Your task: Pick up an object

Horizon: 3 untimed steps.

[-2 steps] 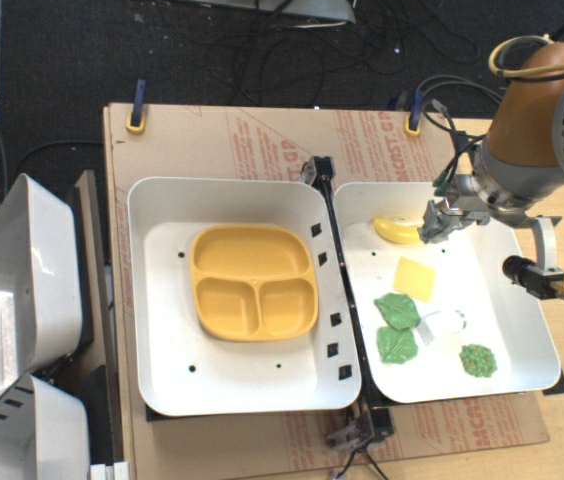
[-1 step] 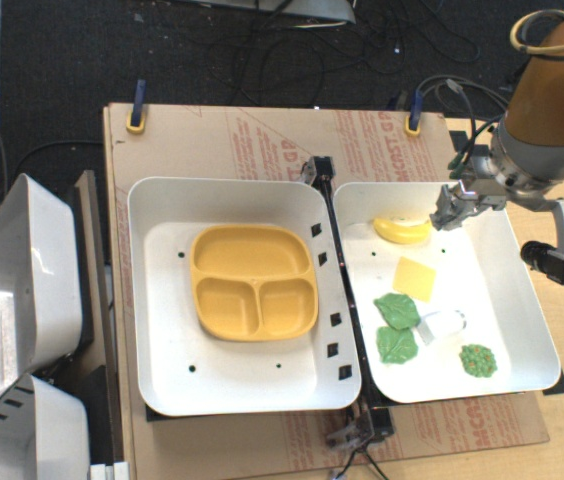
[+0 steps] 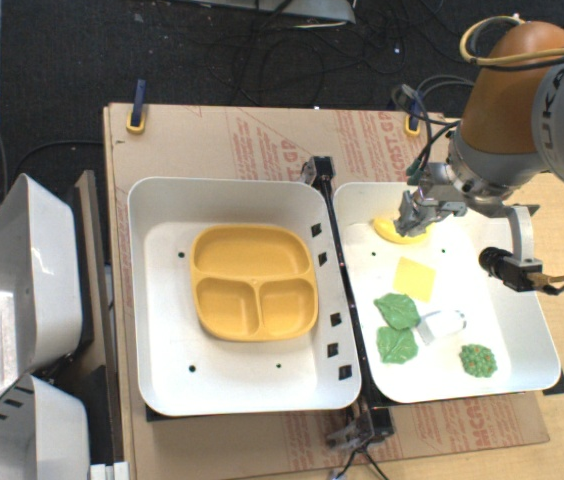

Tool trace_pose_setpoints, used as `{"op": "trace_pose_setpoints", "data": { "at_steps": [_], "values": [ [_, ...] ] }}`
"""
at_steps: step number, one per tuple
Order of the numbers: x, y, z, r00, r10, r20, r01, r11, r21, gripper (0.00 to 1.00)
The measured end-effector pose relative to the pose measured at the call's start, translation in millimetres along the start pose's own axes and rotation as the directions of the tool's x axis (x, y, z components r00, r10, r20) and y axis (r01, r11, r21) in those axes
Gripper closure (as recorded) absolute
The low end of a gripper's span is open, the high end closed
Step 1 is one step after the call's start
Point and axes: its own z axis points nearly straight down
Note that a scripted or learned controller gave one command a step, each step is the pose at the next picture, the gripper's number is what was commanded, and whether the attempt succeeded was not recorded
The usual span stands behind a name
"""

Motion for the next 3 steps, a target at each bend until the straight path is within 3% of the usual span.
{"op": "trace_pose_setpoints", "data": {
  "at_steps": [1, 3],
  "values": [
    [44.2, 4.3, 4.0, 1.000, 0.001, 0.000, -0.001, 1.000, 0.000, 1.00],
    [171.7, 7.0, 4.8, 1.000, -0.002, -0.001, 0.002, 1.000, -0.002, 1.00]
  ]
}}
